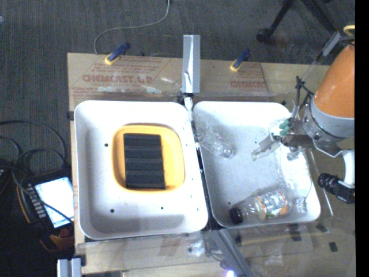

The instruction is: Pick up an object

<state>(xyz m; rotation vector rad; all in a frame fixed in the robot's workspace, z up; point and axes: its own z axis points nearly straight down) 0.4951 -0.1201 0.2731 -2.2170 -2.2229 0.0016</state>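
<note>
Two white bins sit side by side on the counter, and the pincer (271, 143), seemingly spread and holding nothing, hovers over the right bin (242, 180), so the reach is underway and must next descend on the bottle (265, 205) near its front edge.

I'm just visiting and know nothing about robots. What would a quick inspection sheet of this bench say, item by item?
Surface: wooden bench bearing a left white bin and a right white bin side by side.
Job's things: yellow tray with black ribbed insert in the left bin; clear plastic bottle with orange label and black cap lying at the right bin's near edge; crumpled clear plastic bottle near its left wall.
Clutter: blue and yellow clamps on the bench's far edge.
Hand: hand over the right bin; nothing seen between its fingers.
Cables: thin cable on the floor.
Surroundings: handheld screen, chair base.
</note>
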